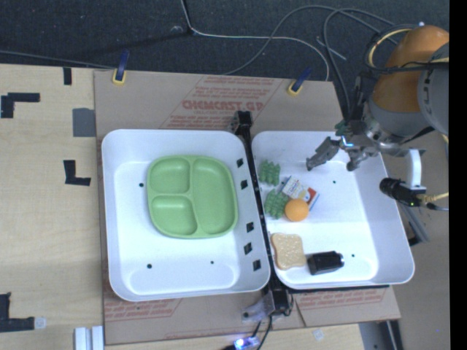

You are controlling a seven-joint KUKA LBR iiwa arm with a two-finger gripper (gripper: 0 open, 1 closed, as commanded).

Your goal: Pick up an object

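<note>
Orange ball (296, 210), right bin (379, 257): likely light, smooth, prone to rolling; grip across its middle. Gripper (337, 157) above, jaws spread, holding nothing.

Tray (193, 197) in left bin (120, 217)

glossy white plastic bins (120, 195), matt green tray (193, 196)

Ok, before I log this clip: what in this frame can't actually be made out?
- Small carton in the right bin: print too small to read in the camera view; the orange ball overlaps its lower edge.
- Green pieces by the divider: too blurred to tell what they are.
- Black object beside the bread slice: too small to identify.
- Arm above the gripper: cut off by the frame's right edge.
</note>
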